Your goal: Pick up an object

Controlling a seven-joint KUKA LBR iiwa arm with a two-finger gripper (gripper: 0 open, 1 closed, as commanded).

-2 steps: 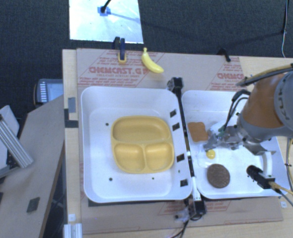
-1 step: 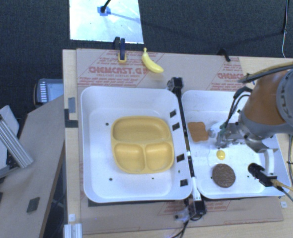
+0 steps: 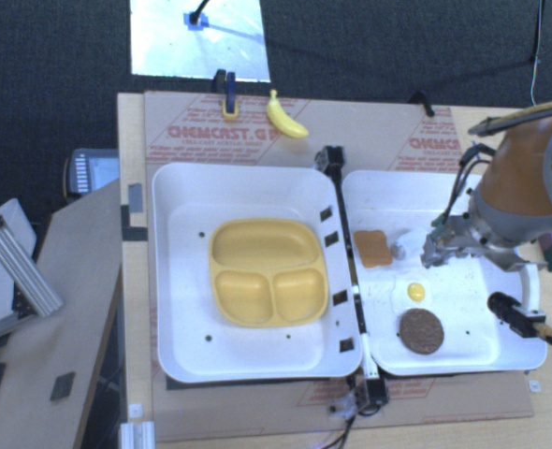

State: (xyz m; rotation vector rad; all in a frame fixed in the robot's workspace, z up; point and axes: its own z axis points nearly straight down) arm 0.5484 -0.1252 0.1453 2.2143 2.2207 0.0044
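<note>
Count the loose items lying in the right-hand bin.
3: a tan square piece near the divider, a small yellow round piece mid-bin, a brown disc at the front. The arm may hide more.

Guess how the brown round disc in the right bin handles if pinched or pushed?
The brown disc lies flat and looks thin, so it probably slides rather than rolls. Its low edge likely gives fingers little to catch. It looks light for its size; stiffness is unclear from here.

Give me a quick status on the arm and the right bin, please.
Gripper low over right white bin, nothing seen held. Tan square piece, small yellow round piece, brown disc lying loose. Yellow divided tray in left bin.
</note>
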